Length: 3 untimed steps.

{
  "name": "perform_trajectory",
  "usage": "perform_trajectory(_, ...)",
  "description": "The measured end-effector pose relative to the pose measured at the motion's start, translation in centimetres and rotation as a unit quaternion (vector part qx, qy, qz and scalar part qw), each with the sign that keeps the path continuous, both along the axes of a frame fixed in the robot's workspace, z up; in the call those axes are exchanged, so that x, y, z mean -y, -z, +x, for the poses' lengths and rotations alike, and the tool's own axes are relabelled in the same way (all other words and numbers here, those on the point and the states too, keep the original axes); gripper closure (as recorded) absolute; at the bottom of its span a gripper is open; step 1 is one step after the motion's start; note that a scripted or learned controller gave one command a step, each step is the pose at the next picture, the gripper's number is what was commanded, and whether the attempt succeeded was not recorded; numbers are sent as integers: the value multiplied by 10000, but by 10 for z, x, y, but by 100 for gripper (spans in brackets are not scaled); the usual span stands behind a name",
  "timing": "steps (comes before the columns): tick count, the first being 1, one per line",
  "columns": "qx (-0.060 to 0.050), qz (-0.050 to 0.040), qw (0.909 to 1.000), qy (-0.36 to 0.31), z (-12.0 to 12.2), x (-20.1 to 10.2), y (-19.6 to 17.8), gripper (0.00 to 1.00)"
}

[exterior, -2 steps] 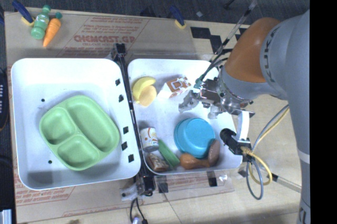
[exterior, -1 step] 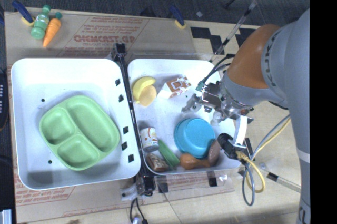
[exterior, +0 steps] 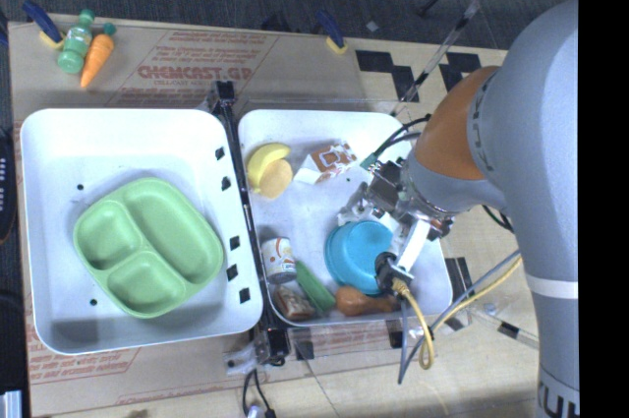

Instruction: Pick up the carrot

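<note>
An orange carrot (exterior: 95,59) with a green top lies on the cardboard outside the bins, at the far left corner, next to a green toy bottle (exterior: 75,44). Another orange-brown, carrot-like piece (exterior: 362,300) rests against the near wall of the right bin (exterior: 295,126), beside a green vegetable (exterior: 314,286). My gripper (exterior: 377,231) hangs low in the right bin, over a blue bowl (exterior: 356,252), just behind the orange-brown piece. The wrist and cables hide its tips.
The right bin also holds a yellow fruit (exterior: 269,168), a small printed packet (exterior: 332,158), a little can (exterior: 278,259) and a brown item (exterior: 295,305). In the left bin (exterior: 49,136) sits a green divided plate (exterior: 147,246). A yellow cable (exterior: 423,323) trails off the wrist.
</note>
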<state>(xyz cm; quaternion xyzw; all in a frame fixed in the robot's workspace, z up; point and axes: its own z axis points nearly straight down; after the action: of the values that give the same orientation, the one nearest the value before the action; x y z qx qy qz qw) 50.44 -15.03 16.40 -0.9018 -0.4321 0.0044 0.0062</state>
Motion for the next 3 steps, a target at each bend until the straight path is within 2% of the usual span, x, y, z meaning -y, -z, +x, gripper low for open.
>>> perform_trajectory(1, 66, -28, 9990, -452, 97, -24, -92, 0)
perform_trajectory(2, -14, -29, 9888, 1495, 78, -46, -86, 0)
perform_trajectory(3, -31, -48, 9482, 3177, 81, -96, -54, 0)
